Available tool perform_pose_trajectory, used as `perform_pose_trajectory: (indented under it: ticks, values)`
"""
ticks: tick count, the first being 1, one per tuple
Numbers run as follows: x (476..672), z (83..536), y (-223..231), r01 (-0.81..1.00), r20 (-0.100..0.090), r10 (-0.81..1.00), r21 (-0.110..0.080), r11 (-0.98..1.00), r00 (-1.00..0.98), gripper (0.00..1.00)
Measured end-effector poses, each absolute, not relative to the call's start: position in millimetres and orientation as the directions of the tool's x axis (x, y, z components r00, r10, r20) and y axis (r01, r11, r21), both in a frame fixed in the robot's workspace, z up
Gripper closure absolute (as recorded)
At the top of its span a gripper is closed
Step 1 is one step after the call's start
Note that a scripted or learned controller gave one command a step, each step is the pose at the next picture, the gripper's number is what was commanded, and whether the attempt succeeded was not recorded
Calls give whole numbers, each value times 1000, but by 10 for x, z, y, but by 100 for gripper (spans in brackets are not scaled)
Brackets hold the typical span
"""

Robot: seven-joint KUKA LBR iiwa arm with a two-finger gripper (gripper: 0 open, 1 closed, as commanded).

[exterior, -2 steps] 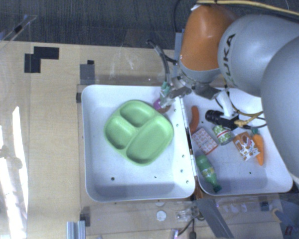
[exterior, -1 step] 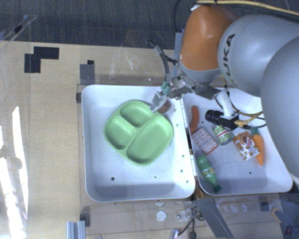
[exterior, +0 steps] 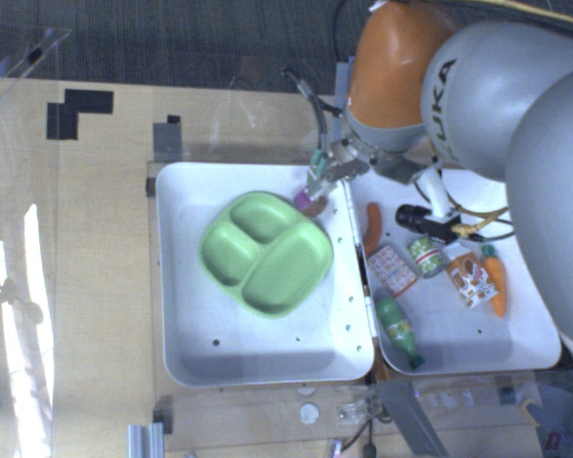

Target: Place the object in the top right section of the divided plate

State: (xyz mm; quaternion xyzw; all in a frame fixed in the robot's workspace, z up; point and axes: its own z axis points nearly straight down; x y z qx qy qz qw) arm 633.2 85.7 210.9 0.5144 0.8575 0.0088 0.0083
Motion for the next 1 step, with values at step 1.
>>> perform_pose_trajectory:
  ticks: [1]
  values:
    - [6332, 2109, 859, 882, -5, 882, 24, 471, -471, 0]
